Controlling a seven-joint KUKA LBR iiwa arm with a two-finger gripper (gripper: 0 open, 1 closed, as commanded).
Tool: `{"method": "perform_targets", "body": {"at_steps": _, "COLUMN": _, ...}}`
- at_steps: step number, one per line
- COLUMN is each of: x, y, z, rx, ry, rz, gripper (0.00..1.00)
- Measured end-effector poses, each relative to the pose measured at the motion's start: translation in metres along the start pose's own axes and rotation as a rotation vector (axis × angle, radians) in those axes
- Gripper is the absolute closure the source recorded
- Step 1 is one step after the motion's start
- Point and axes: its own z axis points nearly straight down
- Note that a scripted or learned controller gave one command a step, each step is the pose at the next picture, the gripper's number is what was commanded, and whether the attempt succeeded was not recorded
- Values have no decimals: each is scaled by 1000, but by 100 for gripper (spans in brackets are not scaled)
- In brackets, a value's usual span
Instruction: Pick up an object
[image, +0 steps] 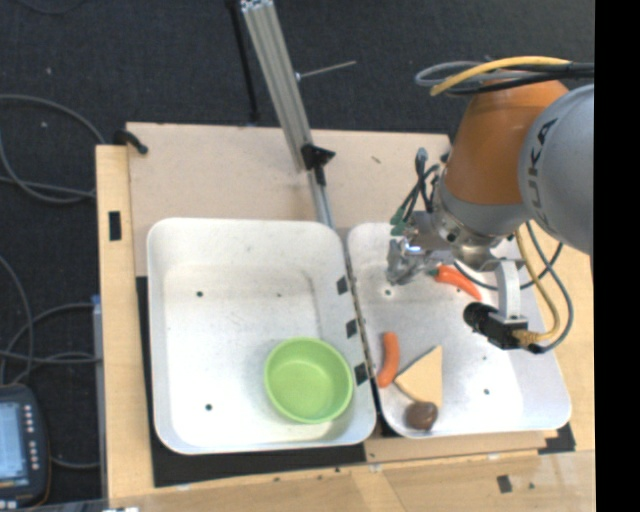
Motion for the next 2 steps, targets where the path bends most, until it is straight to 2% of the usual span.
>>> {"method": "perform_targets", "body": {"at_steps": 2, "x": 99, "y": 36, "z": -7, "rx": 0, "ry": -1, "rz": 1, "gripper": 100}}
